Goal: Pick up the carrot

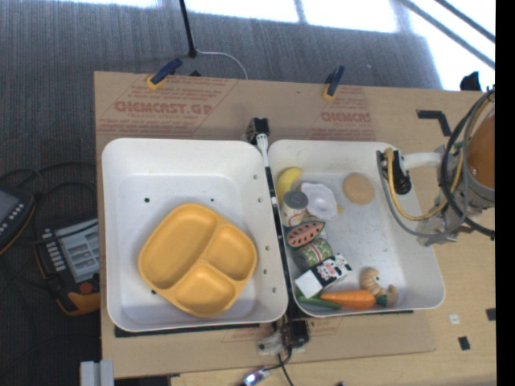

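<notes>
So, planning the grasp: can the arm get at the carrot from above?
Probably yes: the carrot lies uncovered, but it hugs the bin's near wall, with a box close behind.

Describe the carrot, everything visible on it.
The carrot is a small orange toy with a smooth, plastic-looking body and a green leafy end pointing toward the left bin. It lies flat, lengthwise along the near wall of the right bin, close to that bin's front edge. Its green end sits just below a white box with black markings, and its orange end lies by a small tan figure; whether it touches either is too fine to tell. Nothing grips it.
</notes>
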Tool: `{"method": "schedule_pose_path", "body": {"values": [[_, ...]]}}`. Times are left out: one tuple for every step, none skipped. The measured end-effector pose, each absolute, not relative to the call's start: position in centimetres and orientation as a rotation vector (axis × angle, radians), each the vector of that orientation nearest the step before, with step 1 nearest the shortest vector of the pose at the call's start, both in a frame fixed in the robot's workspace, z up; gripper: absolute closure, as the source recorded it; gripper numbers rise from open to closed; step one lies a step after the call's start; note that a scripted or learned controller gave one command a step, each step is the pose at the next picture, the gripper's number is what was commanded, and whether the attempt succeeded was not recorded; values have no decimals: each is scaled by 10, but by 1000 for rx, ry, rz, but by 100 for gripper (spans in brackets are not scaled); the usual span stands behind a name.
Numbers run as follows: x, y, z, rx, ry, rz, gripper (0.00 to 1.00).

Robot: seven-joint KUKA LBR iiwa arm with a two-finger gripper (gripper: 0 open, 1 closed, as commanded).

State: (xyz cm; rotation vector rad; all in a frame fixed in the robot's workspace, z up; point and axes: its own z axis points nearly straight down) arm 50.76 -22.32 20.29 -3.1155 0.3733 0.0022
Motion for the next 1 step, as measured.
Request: {"method": "schedule_pose_path", "body": {"values": [[493,-222,204,-3122,317,2,100]]}}
